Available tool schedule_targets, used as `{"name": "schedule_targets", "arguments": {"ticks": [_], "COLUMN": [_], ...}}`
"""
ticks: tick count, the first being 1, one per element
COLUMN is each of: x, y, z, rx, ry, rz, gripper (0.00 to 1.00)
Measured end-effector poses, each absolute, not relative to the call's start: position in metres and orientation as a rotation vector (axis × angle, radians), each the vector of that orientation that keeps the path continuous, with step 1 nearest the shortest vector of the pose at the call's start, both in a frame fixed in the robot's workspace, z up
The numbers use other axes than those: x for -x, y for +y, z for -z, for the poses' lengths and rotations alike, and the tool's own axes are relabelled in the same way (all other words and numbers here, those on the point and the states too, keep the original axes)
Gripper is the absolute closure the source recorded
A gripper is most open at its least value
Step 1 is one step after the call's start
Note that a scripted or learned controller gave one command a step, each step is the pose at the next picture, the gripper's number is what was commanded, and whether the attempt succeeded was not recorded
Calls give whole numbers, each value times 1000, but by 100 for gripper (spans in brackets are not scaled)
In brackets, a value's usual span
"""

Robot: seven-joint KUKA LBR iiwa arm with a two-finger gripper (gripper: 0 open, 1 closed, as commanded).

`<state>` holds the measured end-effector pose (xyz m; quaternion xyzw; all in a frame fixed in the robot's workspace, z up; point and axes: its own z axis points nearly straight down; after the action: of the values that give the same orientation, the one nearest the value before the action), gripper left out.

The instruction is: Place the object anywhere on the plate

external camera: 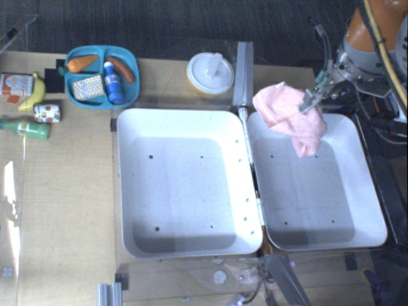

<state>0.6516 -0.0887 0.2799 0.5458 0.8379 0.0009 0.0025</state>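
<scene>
Pinching the pink cloth (290, 118), the claw (310, 101) clenched on its upper edge above the right bin (363, 190).

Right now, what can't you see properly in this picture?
- Gripper: the camera view is too blurry to show its fingers against the pink cloth, so a real grip can't be confirmed.
- Arm: cut off by the top right edge.
- Right bin: its far rim and part of its floor are hidden behind the cloth.
- Small can on the bench: label too small to read.
</scene>
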Motion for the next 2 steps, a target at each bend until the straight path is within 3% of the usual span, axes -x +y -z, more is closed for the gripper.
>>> {"name": "schedule_targets", "arguments": {"ticks": [1, 2], "x": [-653, -644], "y": [-86, -42], "z": [-230, -235], "rx": [-1706, -1141], "ry": [2635, 2923], "rz": [-1, -4], "gripper": [100, 100]}}
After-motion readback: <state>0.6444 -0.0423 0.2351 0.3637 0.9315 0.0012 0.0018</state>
